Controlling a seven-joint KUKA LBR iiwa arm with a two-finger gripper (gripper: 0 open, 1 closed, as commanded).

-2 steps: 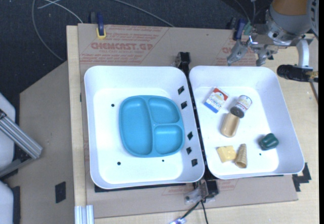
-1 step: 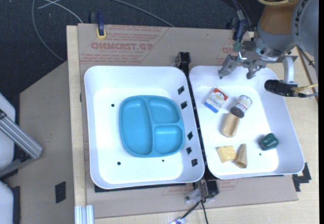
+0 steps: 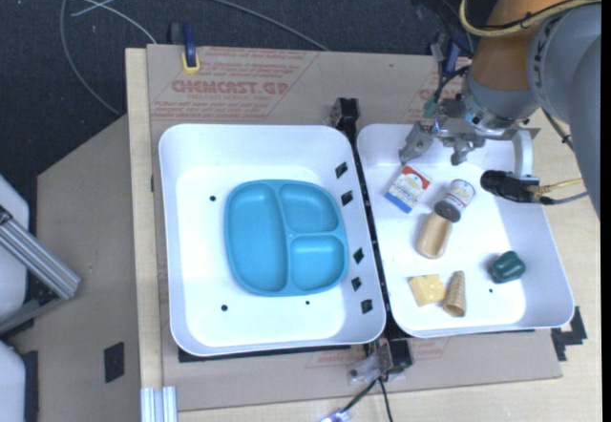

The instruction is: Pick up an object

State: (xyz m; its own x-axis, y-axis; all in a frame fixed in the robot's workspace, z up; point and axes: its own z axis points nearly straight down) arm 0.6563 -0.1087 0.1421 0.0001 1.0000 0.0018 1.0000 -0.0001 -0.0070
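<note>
Hovering over the right bin (image 3: 549, 301), the arm (image 3: 535, 38) holds its gripper (image 3: 437, 143) above the far corner, fingers spread and empty.

The left bin (image 3: 181, 220) cradles a blue divided plate (image 3: 284, 237); the pickable clutter sits right: a small carton (image 3: 407, 189) nearest the fingers, likely the target, then a brown bottle (image 3: 441, 224), a cone (image 3: 455, 293), a green piece (image 3: 507, 266).
</note>
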